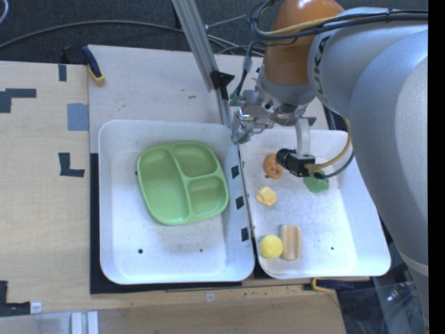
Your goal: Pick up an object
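Observation:
The right bin (348,256) holds several small items. An orange lump (272,166) lies near its back, with a pale yellow chunk (267,196) just in front of it. Near the front edge a yellow ball (271,246) rests against a tan roll (290,242). A small green piece (317,184) peeks out to the right of the orange lump. My gripper (240,129) hangs over the back left corner of the right bin, close to the wall between the bins and left of the orange lump. Nothing shows held in it.
A green divided plate (184,181) lies in the left bin (118,256). A slanted metal rail (198,40) runs down to the bins' shared back corner. The big grey arm (375,82) covers the right bin's back right side.

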